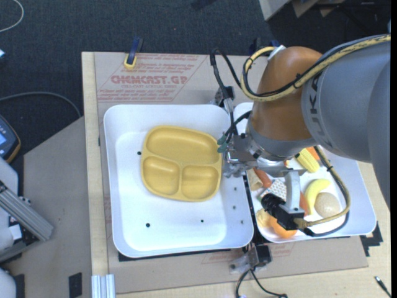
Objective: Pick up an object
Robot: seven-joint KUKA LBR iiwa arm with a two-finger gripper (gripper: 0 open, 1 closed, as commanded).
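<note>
"Two bins, so which thing is the likely pick?"

"My guess is the yellow divided plate (pixel 180 163), lying flat in the left bin (pixel 115 166). The gripper (pixel 234 155) hangs just beside its right rim, over the wall between the bins. I cannot tell whether it is open or closed, and I see nothing held in it."

"How would the plate handle?"

"Probably stiff, light, smooth plastic that could slip. I'd pinch the raised rim or a divider ridge, not the flat wells."

yellow plate (pixel 181 163), white bin (pixel 124 185), grey arm (pixel 356 104) with orange band (pixel 282 98).
</note>
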